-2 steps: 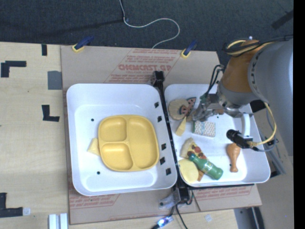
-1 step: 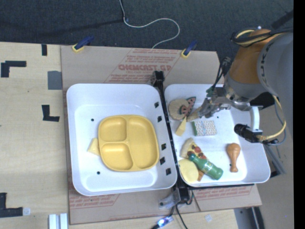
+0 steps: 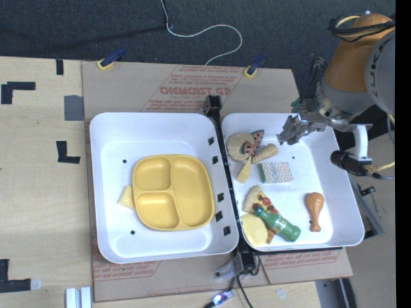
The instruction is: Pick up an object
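My pincer (image 3: 290,133) hangs over the far part of the right bin (image 3: 334,172), and I cannot tell from this slant how it stands; nothing shows in its grip. Any object will do, so I take the small speckled square block (image 3: 276,171) as my landmark and weigh what lies around it.

The block itself sits just below and a little left of my pincer, apart from the rest. It looks stiff and light, with flat sides, so I judge it the easiest catch: close on two opposite edges, coming straight down.

Left of the block and above it lies a heap of toy food, a round flat piece with a pizza slice (image 3: 255,141) on it and a pale stick touching them. These overlap, and I expect them to slide or lift together.

Right of the block and lower, the drumstick (image 3: 314,208) lies alone. It is probably hard plastic and smooth; I would take it across the thin shank, not the rounded end.

Below the block, the green bottle (image 3: 279,224) rests on other pieces. Round and likely slippery, it could roll out of a pinch.

Far left of the block, the yellow divided plate (image 3: 173,192) fills the left bin (image 3: 109,146); too wide for me.
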`<state>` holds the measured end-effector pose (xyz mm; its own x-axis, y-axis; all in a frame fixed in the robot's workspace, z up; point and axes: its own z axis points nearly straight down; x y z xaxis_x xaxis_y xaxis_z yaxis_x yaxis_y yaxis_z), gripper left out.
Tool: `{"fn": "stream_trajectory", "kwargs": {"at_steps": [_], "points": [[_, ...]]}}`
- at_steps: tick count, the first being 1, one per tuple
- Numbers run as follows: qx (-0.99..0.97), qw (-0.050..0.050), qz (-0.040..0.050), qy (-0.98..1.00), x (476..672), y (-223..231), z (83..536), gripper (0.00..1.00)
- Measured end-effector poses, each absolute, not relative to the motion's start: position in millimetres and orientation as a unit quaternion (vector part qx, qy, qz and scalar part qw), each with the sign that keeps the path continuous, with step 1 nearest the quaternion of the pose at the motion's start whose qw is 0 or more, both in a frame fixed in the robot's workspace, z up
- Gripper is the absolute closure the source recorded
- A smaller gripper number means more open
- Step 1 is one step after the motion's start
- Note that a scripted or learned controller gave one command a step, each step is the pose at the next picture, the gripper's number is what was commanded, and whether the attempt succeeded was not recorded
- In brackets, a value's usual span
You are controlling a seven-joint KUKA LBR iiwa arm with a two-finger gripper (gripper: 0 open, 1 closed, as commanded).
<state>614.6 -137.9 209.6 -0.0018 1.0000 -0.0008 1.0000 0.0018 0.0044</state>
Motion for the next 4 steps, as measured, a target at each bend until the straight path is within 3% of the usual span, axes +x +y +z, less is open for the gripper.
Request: {"fn": "stream_trajectory", "kwargs": {"at_steps": [1, 3, 4], "points": [[0.707, 0.000, 0.0004, 0.708, 615.1, -137.3, 225.3, 1.00], [0.706, -0.002, -0.0015, 0.708, 536.3, -83.2, 224.4, 1.00], [0.706, -0.002, -0.0006, 0.709, 518.4, -54.5, 230.7, 1.00]]}}
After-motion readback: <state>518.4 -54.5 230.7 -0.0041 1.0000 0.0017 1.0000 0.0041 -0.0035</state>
